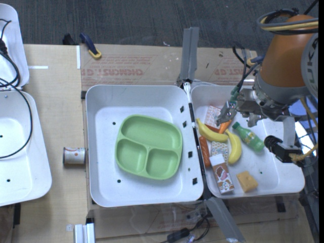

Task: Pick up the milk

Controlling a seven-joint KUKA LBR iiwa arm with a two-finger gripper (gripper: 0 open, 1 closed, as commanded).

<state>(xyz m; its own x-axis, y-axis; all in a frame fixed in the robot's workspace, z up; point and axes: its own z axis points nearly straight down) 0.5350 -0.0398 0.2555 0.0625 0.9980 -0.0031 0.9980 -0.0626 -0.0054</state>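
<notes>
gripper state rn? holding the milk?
Gripper: above the right bin, over the bananas; open or closed cannot be told. Milk carton lies in the bin, not held.

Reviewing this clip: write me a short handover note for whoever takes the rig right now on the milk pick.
Gripper: hovering over the upper left of the right bin, above the bananas; whether its jaws are open or shut cannot be told, and nothing is seen held.
Milk carton: lying flat near the right bin's front edge, beside the yellow sponge, untouched.
Left bin: holds the green divided plate.
Done: nothing yet.
Left: move down-view to the carton, grasp it, lift.
</notes>
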